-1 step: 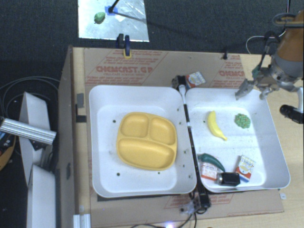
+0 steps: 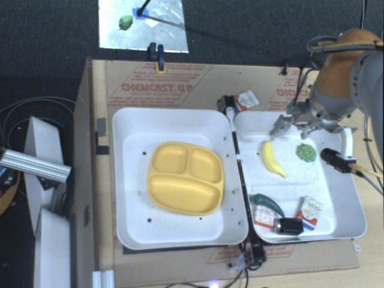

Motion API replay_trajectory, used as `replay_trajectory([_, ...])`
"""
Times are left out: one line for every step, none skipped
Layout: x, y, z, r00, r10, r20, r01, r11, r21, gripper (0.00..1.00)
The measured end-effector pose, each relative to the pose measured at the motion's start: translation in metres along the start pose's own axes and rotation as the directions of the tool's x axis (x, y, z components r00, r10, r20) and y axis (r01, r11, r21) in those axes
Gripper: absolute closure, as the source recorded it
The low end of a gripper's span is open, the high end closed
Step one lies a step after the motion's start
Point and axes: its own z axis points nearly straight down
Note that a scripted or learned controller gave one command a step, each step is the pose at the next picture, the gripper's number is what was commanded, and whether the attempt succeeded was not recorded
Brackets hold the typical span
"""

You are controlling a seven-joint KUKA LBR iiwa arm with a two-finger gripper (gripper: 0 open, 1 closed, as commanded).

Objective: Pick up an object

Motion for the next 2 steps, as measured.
replay_trajectory([0.047, -0.012, 0.063, 1.000, 0.001, 0.000, -0.001, 1.000, 0.001, 0.00])
replay_trajectory([0.046, -0.011, 0.051, 1.000, -0.001, 0.001, 0.001, 1.000, -0.002, 1.00])
